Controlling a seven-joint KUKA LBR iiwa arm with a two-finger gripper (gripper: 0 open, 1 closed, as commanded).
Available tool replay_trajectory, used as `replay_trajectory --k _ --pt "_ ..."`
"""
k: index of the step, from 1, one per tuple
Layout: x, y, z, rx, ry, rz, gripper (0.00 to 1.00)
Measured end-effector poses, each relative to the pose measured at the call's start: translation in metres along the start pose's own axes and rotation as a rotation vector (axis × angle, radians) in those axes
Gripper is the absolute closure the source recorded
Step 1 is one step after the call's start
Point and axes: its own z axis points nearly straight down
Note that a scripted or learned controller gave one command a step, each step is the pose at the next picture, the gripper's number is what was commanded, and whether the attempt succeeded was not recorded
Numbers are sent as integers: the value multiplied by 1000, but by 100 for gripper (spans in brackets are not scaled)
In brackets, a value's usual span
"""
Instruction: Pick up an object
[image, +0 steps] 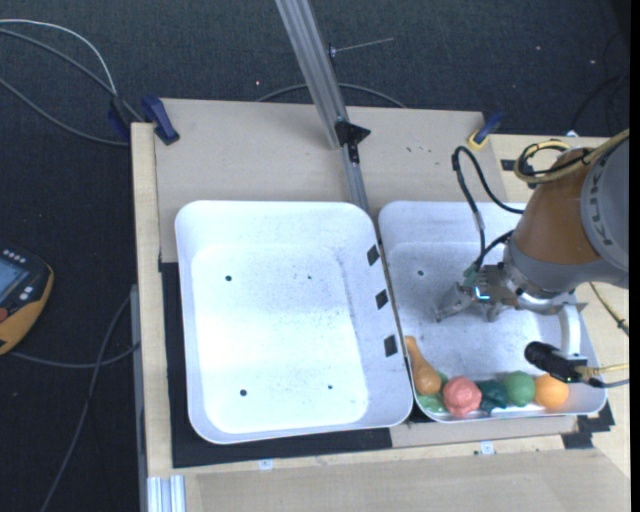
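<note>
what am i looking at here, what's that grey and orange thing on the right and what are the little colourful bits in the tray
That is a robot arm, grey with an orange band, reaching in from the right. One camera fixed above the bench looks down at a slant. The bench carries two shallow white plastic bins: the left bin and the right bin. The arm's two-finger tool hangs over the right bin's bare floor, fingers spread, with nothing between them. Along that bin's near edge lie small toy-like objects: an orange carrot-shaped piece, a pink ball, a green round piece and an orange ball. The job is to pick one up; none is held yet.
</note>
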Motion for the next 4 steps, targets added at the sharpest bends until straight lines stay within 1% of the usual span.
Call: replay_trajectory --k 1,2,3,4 --pt "0 1 -13 -5 -1 0 100" --pt "7 -2 -60 -8 -1 -1 100" --pt "10 -1 -122 -11 -2 -1 100" --pt "15 5 -168 -9 -1 -1 100"
